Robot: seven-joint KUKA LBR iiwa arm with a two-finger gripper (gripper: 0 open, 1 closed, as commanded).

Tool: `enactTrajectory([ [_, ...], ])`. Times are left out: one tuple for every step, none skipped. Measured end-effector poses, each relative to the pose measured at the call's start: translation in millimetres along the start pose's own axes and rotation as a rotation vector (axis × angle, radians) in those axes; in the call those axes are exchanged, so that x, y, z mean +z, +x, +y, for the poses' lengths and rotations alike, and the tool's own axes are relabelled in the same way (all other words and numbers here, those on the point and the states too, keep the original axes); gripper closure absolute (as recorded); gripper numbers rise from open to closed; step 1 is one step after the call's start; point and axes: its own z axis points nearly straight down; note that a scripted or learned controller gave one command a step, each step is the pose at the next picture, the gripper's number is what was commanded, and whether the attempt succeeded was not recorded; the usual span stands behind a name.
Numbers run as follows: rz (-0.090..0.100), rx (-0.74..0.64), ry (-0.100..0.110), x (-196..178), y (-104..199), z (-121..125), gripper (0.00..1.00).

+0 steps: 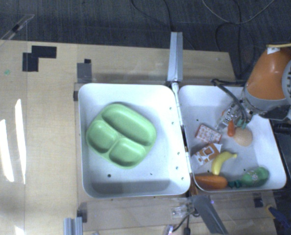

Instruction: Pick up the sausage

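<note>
Hand (232, 123) in right bin (263, 102), fingers closed on small reddish sausage (230, 129); bread roll (243, 137) just beside.

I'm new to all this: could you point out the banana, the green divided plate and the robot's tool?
banana (222, 161): camera view, middle of its curve.
green divided plate (121, 135): camera view, central ridge.
tool (235, 117): camera view, its tip.

Colours observed, both bins and bench

Left bin (86, 180) white, holding a light green divided plate (121, 134). Right bin (275, 151) white; contents: yellow banana (222, 161), orange carrot-like item (211, 181), green item (253, 176), pale beige round item (243, 137), two cards (206, 132) patterned orange-brown on white. Small orange-red piece (231, 128) at gripper (235, 117). Bench (37, 131) pale wood with black squares, upper left. Arm (275, 80) grey, orange band.
</note>
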Motion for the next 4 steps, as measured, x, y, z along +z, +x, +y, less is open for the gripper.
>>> enactTrajectory([
  [-0.002,-0.529,-0.003,0,-21,0,1.0],
  [-0.001,-0.708,-0.002,1,-52,-22,1.0],
  [-0.001,-0.707,-0.003,1,-52,-22,0.0],
  [-0.008,-0.702,-0.007,-10,-54,-20,1.0],
])
